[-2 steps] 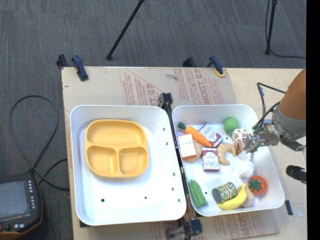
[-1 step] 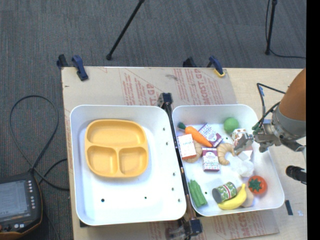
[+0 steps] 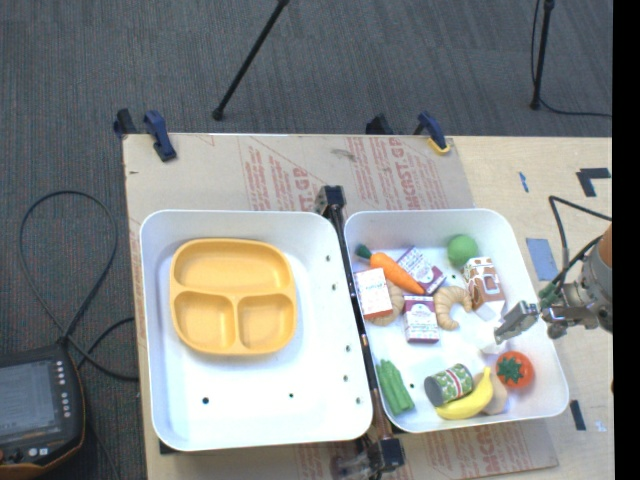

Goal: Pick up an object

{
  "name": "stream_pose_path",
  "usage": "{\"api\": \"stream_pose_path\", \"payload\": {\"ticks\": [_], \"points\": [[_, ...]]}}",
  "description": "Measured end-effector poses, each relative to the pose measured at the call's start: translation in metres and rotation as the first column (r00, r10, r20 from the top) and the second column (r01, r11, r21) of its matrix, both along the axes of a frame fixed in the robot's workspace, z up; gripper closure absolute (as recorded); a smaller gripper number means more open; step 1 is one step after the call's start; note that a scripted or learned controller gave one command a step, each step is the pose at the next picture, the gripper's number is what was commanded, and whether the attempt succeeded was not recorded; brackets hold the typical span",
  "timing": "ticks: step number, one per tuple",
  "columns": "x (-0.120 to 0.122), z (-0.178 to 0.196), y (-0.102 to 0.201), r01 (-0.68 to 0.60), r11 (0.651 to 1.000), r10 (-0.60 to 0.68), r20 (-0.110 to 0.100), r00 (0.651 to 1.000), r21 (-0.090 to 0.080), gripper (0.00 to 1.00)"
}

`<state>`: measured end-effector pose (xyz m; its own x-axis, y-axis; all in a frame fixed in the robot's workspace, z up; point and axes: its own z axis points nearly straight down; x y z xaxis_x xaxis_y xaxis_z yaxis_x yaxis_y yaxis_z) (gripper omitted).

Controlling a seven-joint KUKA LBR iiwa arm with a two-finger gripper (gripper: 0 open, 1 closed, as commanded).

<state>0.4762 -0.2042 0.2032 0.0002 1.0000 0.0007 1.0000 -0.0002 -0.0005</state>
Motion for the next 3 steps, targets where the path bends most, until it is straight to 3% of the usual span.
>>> {"api": "stream_pose_path", "payload": {"ticks": [1,2,3], "points": [[0.016,-0.043,0.066,-0.001,1.0,0.001,-0.002,1.0,0.001,0.0],[0.081,-0.03,0.104,-0.002,1.0,0.002,0.0,1.0,0.0,0.0],[0.045,-0.112,0.073,0.0,1.0,0.0,0.004,1.0,0.001,0.0]]}}
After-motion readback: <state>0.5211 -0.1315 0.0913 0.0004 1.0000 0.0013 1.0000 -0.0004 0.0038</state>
